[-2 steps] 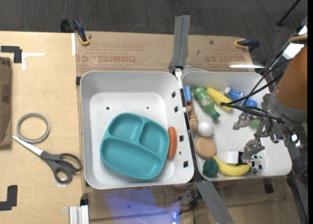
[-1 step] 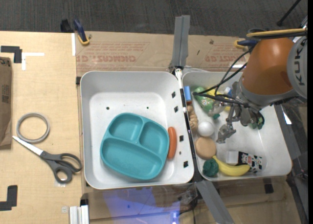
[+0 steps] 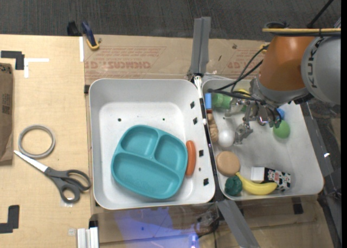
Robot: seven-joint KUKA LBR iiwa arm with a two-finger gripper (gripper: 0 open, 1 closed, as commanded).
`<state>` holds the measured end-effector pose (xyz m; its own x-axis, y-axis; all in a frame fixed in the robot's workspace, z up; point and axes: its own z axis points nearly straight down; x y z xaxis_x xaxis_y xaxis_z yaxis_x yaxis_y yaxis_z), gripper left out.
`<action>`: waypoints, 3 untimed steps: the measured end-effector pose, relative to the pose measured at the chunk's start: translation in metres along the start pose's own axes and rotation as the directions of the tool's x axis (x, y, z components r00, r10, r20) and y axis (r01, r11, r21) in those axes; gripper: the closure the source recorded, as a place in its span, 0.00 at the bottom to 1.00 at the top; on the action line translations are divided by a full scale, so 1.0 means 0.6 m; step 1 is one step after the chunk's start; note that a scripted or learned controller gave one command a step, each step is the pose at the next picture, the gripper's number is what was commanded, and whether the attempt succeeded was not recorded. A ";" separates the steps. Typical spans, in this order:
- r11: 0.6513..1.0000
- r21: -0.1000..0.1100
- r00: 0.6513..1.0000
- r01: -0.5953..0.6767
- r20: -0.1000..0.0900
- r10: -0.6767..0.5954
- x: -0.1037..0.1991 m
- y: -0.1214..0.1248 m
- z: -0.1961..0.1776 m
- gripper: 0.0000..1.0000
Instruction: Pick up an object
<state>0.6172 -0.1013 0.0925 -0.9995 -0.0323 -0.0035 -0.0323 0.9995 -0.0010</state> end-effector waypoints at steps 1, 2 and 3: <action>0.997 0.001 0.997 0.083 0.005 -0.083 -0.043 -0.192 -0.040 0.00; 0.984 -0.001 0.984 0.179 0.001 -0.179 0.005 -0.130 -0.001 0.00; 0.983 0.002 0.983 0.181 0.007 -0.181 0.002 -0.129 -0.019 1.00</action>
<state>0.6186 -0.1788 0.1041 -0.9770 -0.2131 -0.0100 -0.2130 0.9770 -0.0039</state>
